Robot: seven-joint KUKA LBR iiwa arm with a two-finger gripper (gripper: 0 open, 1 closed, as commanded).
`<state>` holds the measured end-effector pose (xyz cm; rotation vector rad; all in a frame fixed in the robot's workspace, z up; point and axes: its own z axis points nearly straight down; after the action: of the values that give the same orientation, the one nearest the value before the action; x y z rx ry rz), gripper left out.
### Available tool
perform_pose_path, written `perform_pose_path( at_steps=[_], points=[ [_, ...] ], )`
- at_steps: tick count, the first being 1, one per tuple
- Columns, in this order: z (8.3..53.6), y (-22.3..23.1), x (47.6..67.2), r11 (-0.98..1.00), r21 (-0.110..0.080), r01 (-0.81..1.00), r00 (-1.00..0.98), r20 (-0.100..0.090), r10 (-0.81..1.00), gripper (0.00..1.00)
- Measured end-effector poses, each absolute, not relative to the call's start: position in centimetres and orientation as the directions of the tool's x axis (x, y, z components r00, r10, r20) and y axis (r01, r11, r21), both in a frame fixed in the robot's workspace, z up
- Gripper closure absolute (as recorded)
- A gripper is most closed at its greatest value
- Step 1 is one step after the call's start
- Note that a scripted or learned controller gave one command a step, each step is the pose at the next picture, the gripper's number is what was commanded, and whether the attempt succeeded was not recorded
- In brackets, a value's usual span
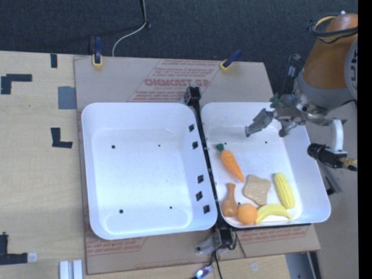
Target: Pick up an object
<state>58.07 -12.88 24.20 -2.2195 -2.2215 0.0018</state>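
Observation:
The right bin (302, 156) holds a carrot (231, 164), a slice of bread (256, 189), a corn cob (283, 190), a banana (273, 213), an orange (247, 214) and a tan gourd-shaped piece (230, 201). My gripper (269, 125) hangs over the bin's far part, well above and behind the carrot. Its two fingers are spread apart, one at the left (256, 124) and one at the right (286, 128), with nothing between them.
The left bin (93, 156) sits beside the right one, joined along a black clipped divider (199, 150). Both rest on a cardboard sheet (168, 80) with clamps at its far edge. A cable (139, 16) runs behind.

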Motion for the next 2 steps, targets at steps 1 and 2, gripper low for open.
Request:
perform_pose_path(
  at_steps=[1, 2],
  points=[
    [20.8, -5.1, 53.2, 0.007, -0.008, 1.000, -0.007, 0.004, 1.000, 0.00],
    [18.2, 3.1, 53.0, 0.009, -0.006, 1.000, -0.009, 0.003, 1.000, 0.00]
  ],
)
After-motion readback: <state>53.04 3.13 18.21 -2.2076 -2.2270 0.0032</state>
